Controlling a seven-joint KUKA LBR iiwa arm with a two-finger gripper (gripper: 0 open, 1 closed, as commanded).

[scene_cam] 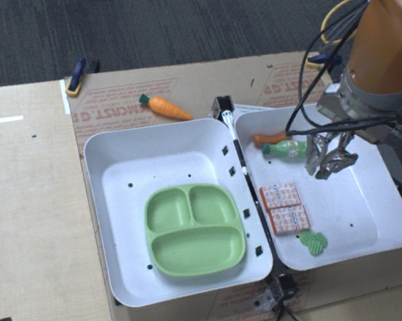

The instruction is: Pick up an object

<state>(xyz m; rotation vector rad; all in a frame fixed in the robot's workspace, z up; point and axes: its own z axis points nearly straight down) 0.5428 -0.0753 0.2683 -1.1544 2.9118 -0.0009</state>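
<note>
Arm is reaching in from the right, gripper (332, 158) hanging over the right bin (377, 224), upper part. The jaws are looking spread apart with nothing between them, so not gripping anything.

Nearest candidate is the green bottle (287, 150), lying on its side just beside the gripper, toward the divider. An orange carrot-like piece (268, 139) is lying touching or just behind the bottle at the bin's back wall; hard to tell which. Two snack boxes (285, 208) are sitting one below the other against the divider, and a small green toy (313, 242) is lying near the front edge just below them.

Left bin (121, 226) is holding a green divided plate (194, 229). A carrot (166, 107) is lying on the bench (34, 239) behind the bins, out of play.

Risks, as judgement: the gripper is sitting off to the side of the bottle, not over it, so a straight drop is likely closing on air. Bottle is round and on its side, so it may be rolling or squirting out on closing. It's crowding the orange piece and back wall, so a finger could be landing on either and blocking the close. The boxes are flat and tight together, hard to get fingers around.
</note>
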